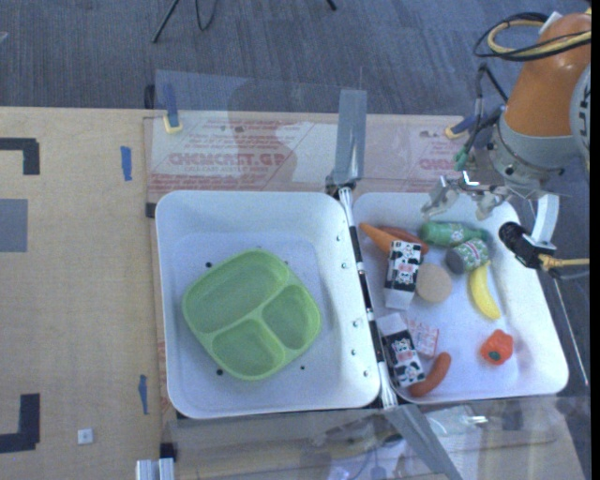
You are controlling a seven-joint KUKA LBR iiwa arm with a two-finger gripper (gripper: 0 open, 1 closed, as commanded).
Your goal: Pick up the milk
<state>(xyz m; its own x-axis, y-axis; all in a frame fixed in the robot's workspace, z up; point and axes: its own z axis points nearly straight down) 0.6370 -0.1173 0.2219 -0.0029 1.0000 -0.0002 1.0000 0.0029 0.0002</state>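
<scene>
Dark grey carpeted floor [309, 47] is running across the top, thin black stand legs [187, 17] crossing it. Pale wooden bench top [75, 281] is stretching left, carrying black corner markings [23, 155] and blue tape strips [126, 162]. A printed brown cardboard sheet [244, 155] is lying under clear plastic. Even, soft light is falling overall.

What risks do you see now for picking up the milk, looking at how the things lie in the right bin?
1. Two cow-patterned milk cartons lie in the right bin: one near the carrot, one near the sausage. The program may aim between them.
2. The upper carton touches the carrot and a round beige item, so the fingers might catch those.
3. The gripper hovers at the bin's far edge, above the green bottle, which it may bump when descending.
</scene>
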